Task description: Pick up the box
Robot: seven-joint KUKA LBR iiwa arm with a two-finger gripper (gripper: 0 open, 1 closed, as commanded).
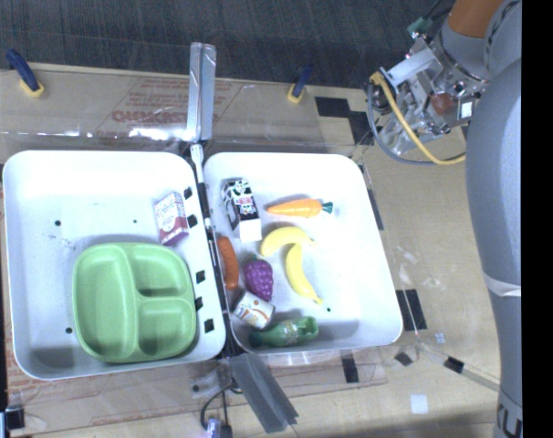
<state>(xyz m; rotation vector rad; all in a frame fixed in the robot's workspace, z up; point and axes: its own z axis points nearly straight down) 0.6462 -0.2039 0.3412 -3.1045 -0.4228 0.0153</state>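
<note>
A small red and white box (171, 217) lies in the left bin (39, 181), near its right wall and just above the green plate. A black and white carton (240, 201) stands in the right bin (368, 245), at its upper left. My gripper (421, 99) hangs at the top right, outside both bins and beyond the right bin's far right corner, wrapped in yellow cable. It is well apart from the box and the carton, and nothing is visibly held in it.
A green divided plate (133, 301) covers the lower left bin. The right bin also holds a carrot (297, 208), two bananas (293, 255), purple grapes (259, 278), a sausage (228, 260), a can (254, 310) and a green bottle (284, 331). A metal divider (202, 89) stands between the bins.
</note>
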